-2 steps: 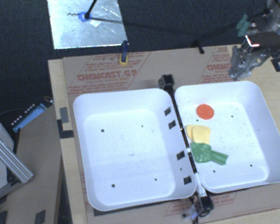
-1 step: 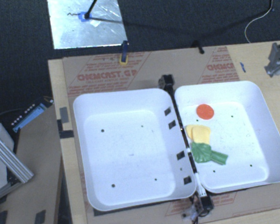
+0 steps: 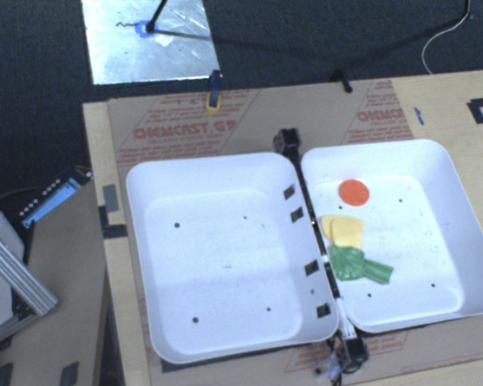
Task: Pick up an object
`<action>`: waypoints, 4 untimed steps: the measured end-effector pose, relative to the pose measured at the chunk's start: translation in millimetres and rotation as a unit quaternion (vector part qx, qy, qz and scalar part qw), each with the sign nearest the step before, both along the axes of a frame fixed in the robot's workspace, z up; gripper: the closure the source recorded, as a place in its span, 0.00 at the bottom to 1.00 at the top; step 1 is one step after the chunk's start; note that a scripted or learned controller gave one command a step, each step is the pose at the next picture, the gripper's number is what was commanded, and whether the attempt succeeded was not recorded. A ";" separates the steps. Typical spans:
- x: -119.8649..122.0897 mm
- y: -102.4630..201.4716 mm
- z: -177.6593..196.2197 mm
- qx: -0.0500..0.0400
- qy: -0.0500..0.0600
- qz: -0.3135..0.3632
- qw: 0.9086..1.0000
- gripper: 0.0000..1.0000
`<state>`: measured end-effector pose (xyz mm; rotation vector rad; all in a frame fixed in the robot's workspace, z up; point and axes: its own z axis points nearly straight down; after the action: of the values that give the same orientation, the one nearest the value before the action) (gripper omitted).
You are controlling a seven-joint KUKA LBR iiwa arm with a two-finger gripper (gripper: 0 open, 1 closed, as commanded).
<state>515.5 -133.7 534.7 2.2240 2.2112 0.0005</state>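
Both bins are plain white, left bin [image 3: 223,255] and right bin [image 3: 439,233]. There's an orange disc [image 3: 353,192], a yellow piece [image 3: 344,229], a green piece [image 3: 360,266]. Tan worktop [image 3: 318,108], red lettering.

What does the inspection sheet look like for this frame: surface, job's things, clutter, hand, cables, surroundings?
Surface: brown board with red lettering bears a left bin and a right bin, set side by side.
Job's things: orange disc, yellow piece and green piece, all in the right bin near its left wall; yellow and green touch.
Clutter: yellow clip at the board's far edge.
Hand: nothing seen.
Cables: white cable at upper right; wires at the board's near edge.
Surroundings: shiny metal sheet on dark carpet, metal frame at left.
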 end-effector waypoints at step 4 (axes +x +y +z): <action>29.4 -34.0 -0.3 0.001 0.000 0.005 1.000 1.00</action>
<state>544.8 -167.7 534.4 2.2125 2.2238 0.0020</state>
